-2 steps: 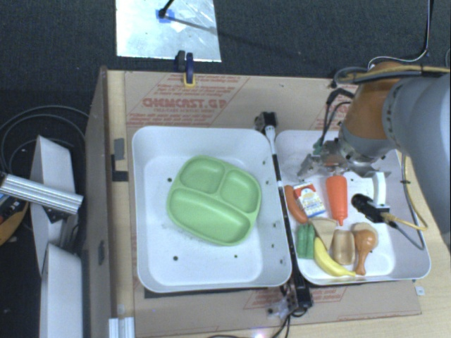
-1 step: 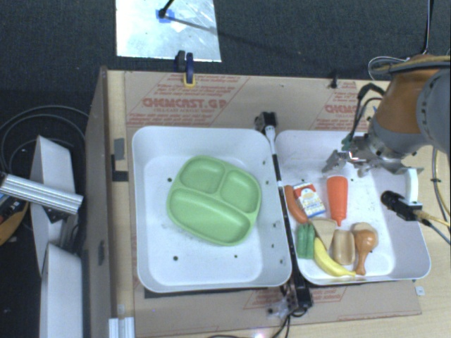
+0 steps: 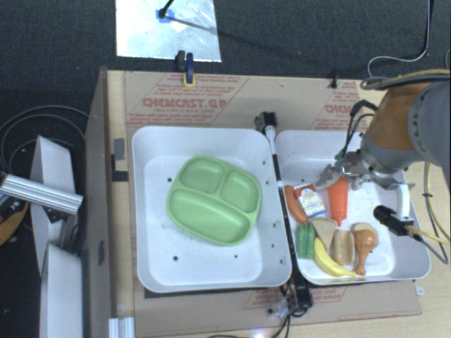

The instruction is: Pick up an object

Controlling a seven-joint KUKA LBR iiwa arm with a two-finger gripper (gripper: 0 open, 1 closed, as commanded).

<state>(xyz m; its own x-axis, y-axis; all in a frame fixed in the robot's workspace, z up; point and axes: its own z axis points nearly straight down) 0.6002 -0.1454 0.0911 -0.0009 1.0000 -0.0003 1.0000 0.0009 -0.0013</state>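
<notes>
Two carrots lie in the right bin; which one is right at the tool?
The upright carrot, right of the small packet; its top meets the tool. The other carrot lies along the bin's left wall.

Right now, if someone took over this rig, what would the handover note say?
Gripper: low in the right bin, just above the orange carrot; no sign of anything held.
Right bin: carrot, small snack packet, banana, green vegetable, drumstick, all piled together.
Left bin: green divided plate.
Done: nothing lifted.
Left: grasp and lift one item.
</notes>
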